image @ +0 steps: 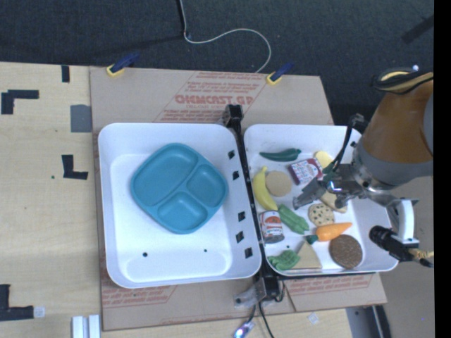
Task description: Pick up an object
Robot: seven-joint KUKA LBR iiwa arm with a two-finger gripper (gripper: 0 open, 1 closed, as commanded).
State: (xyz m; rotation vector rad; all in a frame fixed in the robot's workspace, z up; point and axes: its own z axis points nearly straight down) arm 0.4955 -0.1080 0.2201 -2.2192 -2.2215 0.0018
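Note:
The right bin (299,130) holds several toy foods: a yellow banana (263,189), a green pepper (280,154), a purple packet (304,169), a tan disc (278,183), a speckled cookie (319,213), an orange carrot (331,231), a brown round patty (346,251), a small can (272,225) and a green pickle (293,219). My gripper (320,193) hangs over the middle of this bin, just above the cookie and right of the tan disc. It is open, and I see nothing held between its fingers.
The left bin (113,189) holds a blue divided plate (179,187). A leafy green piece (285,261) and a tan wedge (308,258) lie at the right bin's front edge. The black divider (243,189) separates the bins. The arm (394,139) covers the right bin's right side.

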